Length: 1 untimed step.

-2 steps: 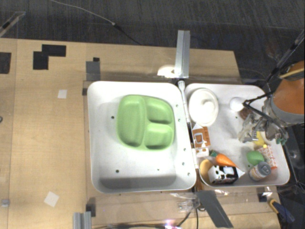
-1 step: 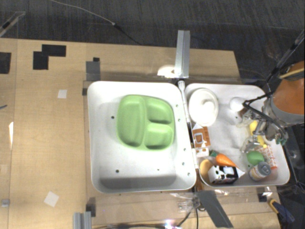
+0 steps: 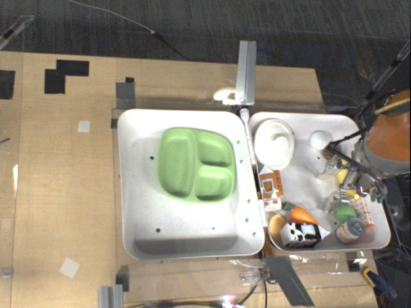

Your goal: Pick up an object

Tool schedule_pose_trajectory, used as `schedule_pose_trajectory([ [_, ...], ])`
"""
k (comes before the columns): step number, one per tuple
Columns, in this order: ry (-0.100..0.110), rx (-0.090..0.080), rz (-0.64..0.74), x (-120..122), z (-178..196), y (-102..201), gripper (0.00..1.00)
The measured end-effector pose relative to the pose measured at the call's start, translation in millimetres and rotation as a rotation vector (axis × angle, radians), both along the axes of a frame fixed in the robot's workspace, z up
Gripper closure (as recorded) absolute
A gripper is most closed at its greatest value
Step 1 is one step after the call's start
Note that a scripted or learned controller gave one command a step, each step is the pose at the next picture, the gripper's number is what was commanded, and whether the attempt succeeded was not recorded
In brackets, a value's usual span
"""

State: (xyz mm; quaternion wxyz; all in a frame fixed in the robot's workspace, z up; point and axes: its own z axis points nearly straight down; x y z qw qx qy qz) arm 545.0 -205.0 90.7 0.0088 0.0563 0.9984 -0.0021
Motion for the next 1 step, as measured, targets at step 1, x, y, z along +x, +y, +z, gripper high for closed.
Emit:
schedule_pose_trajectory([
  [1, -0.003, 0.001, -0.025, -17.0, 0.1, 1.1, 0.0],
])
